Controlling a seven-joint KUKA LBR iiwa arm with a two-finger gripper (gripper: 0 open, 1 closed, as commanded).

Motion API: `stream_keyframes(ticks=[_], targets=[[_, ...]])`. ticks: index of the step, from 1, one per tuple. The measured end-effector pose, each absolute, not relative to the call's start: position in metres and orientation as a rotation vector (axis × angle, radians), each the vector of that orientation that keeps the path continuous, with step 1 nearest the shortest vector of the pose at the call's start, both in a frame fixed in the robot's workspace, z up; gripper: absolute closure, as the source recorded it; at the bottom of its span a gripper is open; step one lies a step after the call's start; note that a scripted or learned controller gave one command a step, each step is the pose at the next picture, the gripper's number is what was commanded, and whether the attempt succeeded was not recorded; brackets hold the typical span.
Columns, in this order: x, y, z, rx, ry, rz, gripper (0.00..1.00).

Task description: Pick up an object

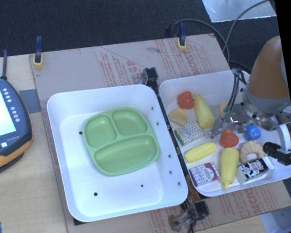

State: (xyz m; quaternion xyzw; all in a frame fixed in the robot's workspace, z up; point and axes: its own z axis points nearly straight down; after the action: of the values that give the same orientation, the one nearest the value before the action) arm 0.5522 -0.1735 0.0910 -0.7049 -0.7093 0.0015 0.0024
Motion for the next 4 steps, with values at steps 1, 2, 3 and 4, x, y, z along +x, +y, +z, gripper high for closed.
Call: stream_keyframes(ticks=[1, 2, 3, 4], targets=[[0.504, -0.155, 0.091, -2.214, -2.226, 0.004, 0.00], [0.504, -0.156, 0.102, -2.211, -2.230, 0.006, 1.00], [0.504, -0.156, 0.102, -2.211, -2.230, 0.006, 0.00], [0.570, -0.124, 0.093, -2.212, -2.228, 0.005, 0.00]])
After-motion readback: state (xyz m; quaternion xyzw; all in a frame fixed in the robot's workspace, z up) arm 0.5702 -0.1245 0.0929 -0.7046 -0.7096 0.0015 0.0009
